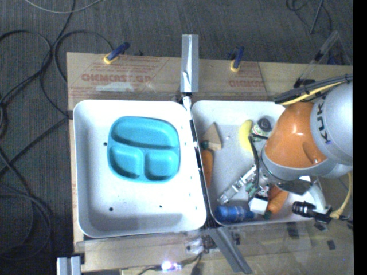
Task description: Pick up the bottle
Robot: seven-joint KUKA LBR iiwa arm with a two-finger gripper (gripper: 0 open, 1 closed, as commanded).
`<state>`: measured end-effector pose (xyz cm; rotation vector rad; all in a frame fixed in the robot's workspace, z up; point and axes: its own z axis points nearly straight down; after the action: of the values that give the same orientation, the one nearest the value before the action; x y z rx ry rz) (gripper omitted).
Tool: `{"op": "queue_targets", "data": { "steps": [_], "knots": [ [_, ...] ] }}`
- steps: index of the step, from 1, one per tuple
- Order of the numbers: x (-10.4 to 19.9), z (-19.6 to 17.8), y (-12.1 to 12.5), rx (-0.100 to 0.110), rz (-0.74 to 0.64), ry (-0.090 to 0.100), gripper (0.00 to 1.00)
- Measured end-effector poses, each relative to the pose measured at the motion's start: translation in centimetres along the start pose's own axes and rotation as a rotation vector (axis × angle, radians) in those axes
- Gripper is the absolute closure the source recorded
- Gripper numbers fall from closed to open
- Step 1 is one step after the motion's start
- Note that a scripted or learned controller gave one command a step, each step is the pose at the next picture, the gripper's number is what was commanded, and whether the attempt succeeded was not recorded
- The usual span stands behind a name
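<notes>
The blue bottle [234, 213] is lying on its side against the near wall of the right bin [229, 110], near that bin's near left corner. It is being judged a light, stiff plastic piece, smooth and rounded, so slipping or rolling is being expected; a hold across the middle of its body, square to its long axis, is being favoured. The gripper [236, 187] is being held just above and behind the bottle, apart from it, its metal fingers slanting towards the bin floor. Nothing is being seen between them; how far they are parted cannot be told. An orange carrot [207, 164] and a yellow banana [245, 134] are lying nearby.
</notes>
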<state>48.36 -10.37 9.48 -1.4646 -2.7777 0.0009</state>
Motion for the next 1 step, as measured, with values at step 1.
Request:
{"op": "queue_targets", "data": {
  "steps": [1],
  "knots": [
    [-5.1,-3.97,-3.4,-0.002,-0.051,-0.002,0.0]
  ]
}}
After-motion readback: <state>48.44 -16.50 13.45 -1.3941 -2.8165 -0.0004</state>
